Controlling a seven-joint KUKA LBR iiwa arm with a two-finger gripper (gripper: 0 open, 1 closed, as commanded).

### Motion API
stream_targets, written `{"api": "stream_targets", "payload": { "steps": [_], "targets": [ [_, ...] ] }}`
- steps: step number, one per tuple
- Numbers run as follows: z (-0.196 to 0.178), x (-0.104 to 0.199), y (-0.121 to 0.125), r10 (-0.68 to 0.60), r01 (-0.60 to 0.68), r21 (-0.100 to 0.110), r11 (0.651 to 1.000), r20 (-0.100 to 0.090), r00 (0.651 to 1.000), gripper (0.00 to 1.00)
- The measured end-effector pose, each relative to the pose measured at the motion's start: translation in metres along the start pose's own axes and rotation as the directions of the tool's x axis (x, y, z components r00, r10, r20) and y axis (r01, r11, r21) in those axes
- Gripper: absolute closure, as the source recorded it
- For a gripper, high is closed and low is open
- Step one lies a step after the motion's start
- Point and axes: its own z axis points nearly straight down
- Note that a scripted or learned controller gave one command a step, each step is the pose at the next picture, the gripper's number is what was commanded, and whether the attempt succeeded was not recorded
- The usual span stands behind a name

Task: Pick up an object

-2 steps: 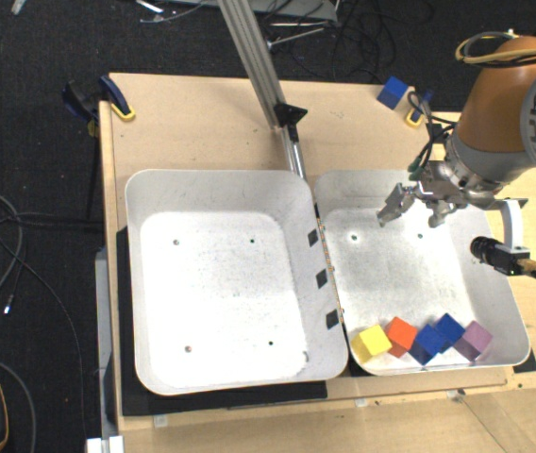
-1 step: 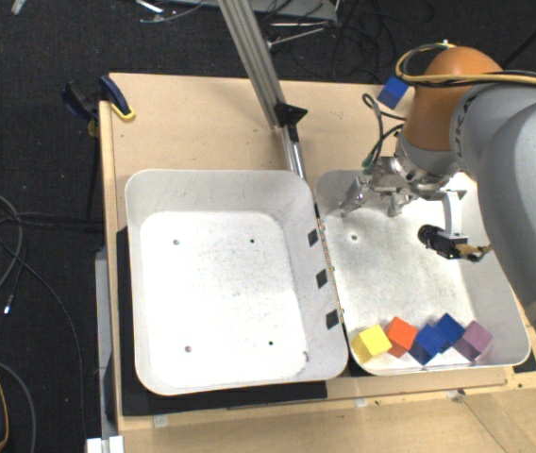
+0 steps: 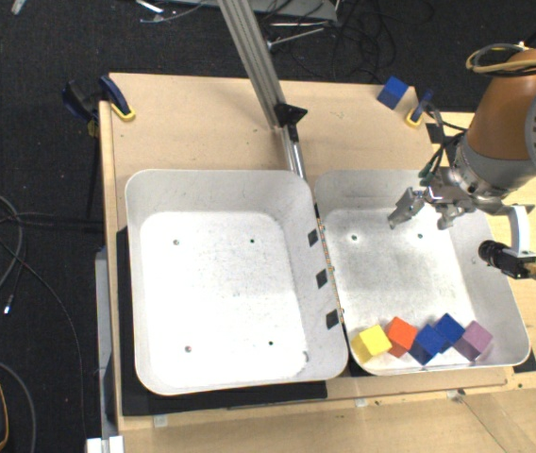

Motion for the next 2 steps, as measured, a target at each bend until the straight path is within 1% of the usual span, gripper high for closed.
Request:
{"api": "stream_targets", "payload": {
  "steps": [1, 2],
  "targets": [
    [0.071, 0.044, 0.015, -0.013, 0.013, 0.006, 1.0, -0.005, 1.0, 0.0],
    [-0.037, 0.101, -0.052, -0.013, 0.013, -0.001, 1.0, -0.006, 1.0, 0.0]
  ]
}}
